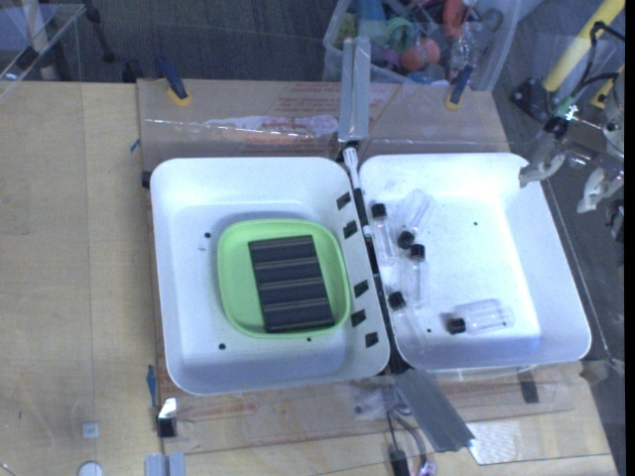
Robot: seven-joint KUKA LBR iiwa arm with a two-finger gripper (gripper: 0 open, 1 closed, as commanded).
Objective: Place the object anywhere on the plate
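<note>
Grey flat strip (pixel 429 412) lies at the bottom edge of the frame, on the counter (pixel 69 296), just in front of the seam between the two bins; thin cables run beside it.

Left bin (pixel 179 266), lower centre-left: holds a light green plate (pixel 230 291), squarish with rounded corners. Dark ridged block (pixel 290 284) lies flat on the plate, roughly centred, long side running toward the upper frame, tilted slightly. Block is entirely within the plate rim, nothing touching it.

Right bin (pixel 516 266), lower centre-right: one clear vial (pixel 478 316) with a black cap lies on its side near the bin's lower edge. Several more clear black-capped vials (pixel 409 234) are clustered by the bin's left wall, near the seam. Small black clips (pixel 350 229) line the seam on the left bin's side.

Hand (pixel 568 178), upper right of the frame, just past the right bin's upper right corner, well apart from the block and plate. Spread or pressed together: cannot tell, the parts there are too cluttered.

Clear tub of coloured toys (pixel 422 18), top centre, beyond the bins.
</note>
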